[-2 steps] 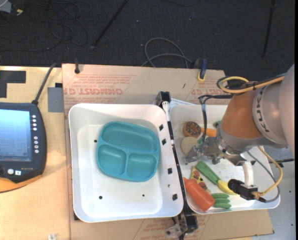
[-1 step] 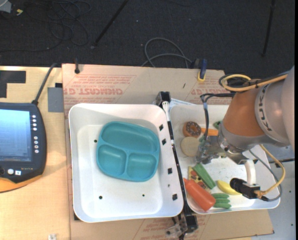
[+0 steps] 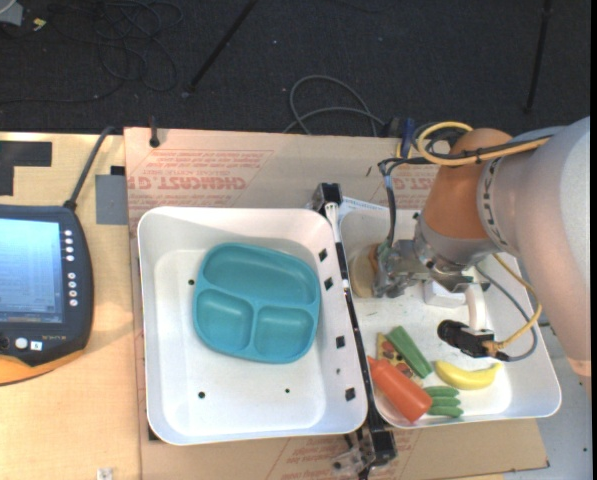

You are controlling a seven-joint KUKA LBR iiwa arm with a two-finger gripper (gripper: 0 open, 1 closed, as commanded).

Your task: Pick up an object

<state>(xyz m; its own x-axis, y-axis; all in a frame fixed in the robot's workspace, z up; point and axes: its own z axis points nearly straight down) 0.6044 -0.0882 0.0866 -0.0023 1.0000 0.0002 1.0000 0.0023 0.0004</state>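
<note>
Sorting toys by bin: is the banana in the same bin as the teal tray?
No, the banana lies in the right bin near the carrot, while the teal tray sits in the left bin.

A teal divided plate lies in the left bin; a pendant screen sits further left.
</note>
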